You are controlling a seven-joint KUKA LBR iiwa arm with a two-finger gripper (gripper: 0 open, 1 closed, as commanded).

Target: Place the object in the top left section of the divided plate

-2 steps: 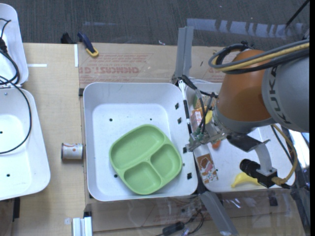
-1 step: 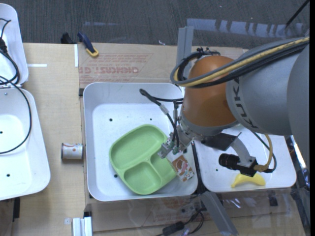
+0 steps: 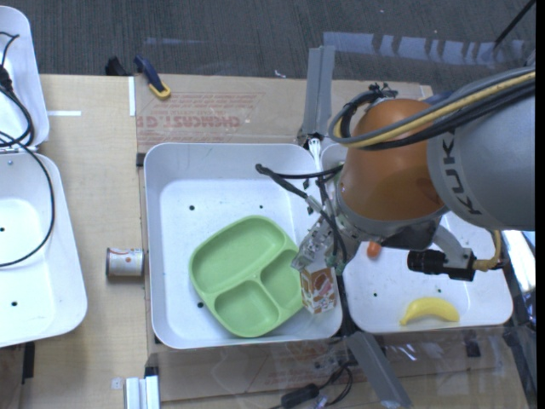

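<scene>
The grey arm with its orange band reaches over two shallow white bins, likely to carry its load toward the single green three-section plastic plate in the left bin. Its hand appears clamped on the top of one small printed juice carton, hanging at the plate's right edge. One yellow banana lies in the right bin.
</scene>
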